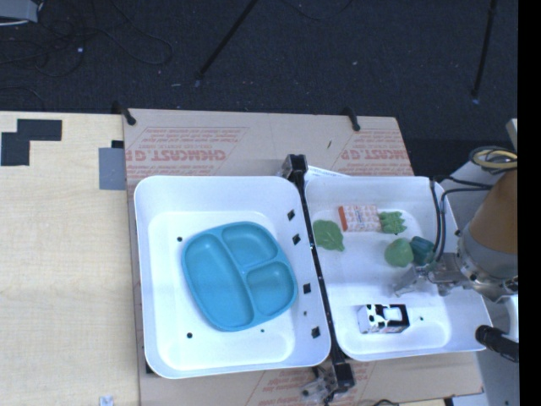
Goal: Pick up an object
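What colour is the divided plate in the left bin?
Light blue; the plate shows plainly in the camera view.

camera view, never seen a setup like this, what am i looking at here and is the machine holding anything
One camera looks down at a slant on a bench with two shallow white bins side by side. The left bin holds a blue divided plate. The right bin holds small toys: a green leafy piece, a red-and-white packet, a small green figure, a green ball-like lump, a teal piece and a black-and-white toy. The grey machine at the right is a robot arm; its hand hangs low over the right bin, nothing visibly between its fingers.
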Motion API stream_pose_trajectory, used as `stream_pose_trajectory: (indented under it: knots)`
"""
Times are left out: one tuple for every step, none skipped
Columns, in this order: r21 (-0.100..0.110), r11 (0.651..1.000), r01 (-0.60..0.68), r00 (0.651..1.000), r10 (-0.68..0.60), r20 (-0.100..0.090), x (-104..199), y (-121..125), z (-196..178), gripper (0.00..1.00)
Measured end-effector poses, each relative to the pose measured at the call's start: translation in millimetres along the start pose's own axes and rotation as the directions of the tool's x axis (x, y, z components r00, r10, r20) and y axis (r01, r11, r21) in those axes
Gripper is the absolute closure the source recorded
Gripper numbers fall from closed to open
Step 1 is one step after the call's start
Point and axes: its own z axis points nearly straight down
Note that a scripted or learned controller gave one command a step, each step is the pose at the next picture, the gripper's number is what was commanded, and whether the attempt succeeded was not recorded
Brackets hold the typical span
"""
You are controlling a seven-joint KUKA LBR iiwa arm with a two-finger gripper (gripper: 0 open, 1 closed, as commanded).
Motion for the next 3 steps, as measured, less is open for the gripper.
stream_pose_trajectory:
  knots:
    - [-0.003, 1.0, -0.004, 1.0, 0.004, 0.001, -1.7, 0.5, -12.8, 1.0]
    - [-0.011, 1.0, 0.001, 1.0, -0.001, 0.005, -4.2, 1.4, -76.1, 1.0]
    - [-0.011, 1.0, 0.001, 1.0, -0.001, 0.005, -6.1, 11.8, -132.2, 1.0]
